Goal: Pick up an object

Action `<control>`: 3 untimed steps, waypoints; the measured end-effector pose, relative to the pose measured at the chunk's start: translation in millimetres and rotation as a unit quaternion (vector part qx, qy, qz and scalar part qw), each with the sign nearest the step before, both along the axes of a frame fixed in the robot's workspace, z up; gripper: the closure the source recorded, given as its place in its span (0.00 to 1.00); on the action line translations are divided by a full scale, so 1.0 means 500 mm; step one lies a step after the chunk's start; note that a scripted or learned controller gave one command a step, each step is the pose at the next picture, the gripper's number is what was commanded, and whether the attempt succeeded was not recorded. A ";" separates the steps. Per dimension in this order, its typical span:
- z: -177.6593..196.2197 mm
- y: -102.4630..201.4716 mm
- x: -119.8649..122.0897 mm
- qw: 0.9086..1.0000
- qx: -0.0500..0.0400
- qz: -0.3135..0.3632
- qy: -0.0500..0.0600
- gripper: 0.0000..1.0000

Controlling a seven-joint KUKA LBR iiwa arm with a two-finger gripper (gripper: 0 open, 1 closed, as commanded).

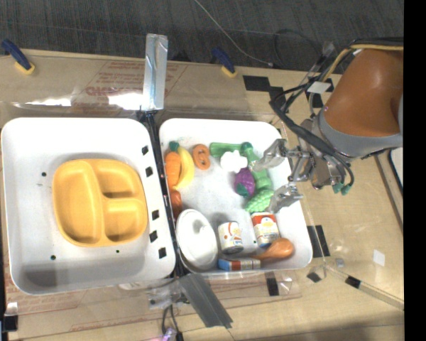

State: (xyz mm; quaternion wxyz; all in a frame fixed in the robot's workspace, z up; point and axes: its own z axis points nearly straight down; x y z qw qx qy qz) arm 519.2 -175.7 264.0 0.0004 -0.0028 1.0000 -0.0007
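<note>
Reaching in from the right, the arm [362,98] hangs over the right bin [199,130]; its gripper [278,176] is spread, pinching nothing, just right of the purple toy [244,182] and green pieces [259,199]; packed this tightly, a finger may strike a neighbour and push the target aside.

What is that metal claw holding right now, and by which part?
Nothing. The gripper hovers open at the right edge of the right bin, its fingers spread with no toy between them. The purple toy lies just to its left.
</note>
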 end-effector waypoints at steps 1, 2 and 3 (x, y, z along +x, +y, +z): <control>-0.238 -0.007 -0.010 1.000 0.002 0.007 0.005 0.00; -0.317 -0.069 0.111 0.994 0.000 -0.113 -0.001 0.00; -0.316 -0.068 0.111 0.994 0.000 -0.113 -0.002 0.00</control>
